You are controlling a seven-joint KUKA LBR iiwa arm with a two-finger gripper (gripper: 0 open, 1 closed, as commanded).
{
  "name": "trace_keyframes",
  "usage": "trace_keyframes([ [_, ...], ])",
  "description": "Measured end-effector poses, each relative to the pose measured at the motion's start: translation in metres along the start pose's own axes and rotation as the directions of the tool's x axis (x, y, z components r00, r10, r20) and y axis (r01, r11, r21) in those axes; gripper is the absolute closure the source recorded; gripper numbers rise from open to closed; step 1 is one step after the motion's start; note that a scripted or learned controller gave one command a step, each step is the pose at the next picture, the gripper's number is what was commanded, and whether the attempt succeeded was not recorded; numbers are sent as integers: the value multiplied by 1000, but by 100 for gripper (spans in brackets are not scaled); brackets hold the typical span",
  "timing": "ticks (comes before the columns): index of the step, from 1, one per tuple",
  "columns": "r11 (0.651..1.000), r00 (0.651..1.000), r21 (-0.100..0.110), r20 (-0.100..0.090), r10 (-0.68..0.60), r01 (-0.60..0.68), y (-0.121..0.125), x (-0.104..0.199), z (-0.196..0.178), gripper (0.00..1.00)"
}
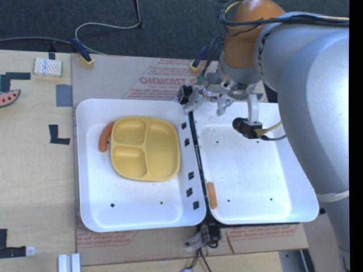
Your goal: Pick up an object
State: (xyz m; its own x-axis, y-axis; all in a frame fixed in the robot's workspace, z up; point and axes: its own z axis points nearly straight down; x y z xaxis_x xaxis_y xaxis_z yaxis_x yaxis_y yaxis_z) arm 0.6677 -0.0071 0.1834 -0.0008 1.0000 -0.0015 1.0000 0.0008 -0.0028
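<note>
A small orange piece (211, 194) is lying in the right bin (266, 208), well nearer the camera than the gripper (225, 102). A yellow divided plate (144, 148) is sitting in the other bin. The gripper is hovering at the far rim, and its opening cannot be made out, perhaps masked by cabling. A descent here risks striking the rim and closing on nothing.

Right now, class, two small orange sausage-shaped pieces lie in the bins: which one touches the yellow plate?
The orange piece in the left bin, against the divided yellow plate. The other orange piece lies alone in the right bin.
</note>
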Motion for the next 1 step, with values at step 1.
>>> trace_keyframes([
  [1,1000,1000,0,1,-1,1,0,0,-10,100],
])
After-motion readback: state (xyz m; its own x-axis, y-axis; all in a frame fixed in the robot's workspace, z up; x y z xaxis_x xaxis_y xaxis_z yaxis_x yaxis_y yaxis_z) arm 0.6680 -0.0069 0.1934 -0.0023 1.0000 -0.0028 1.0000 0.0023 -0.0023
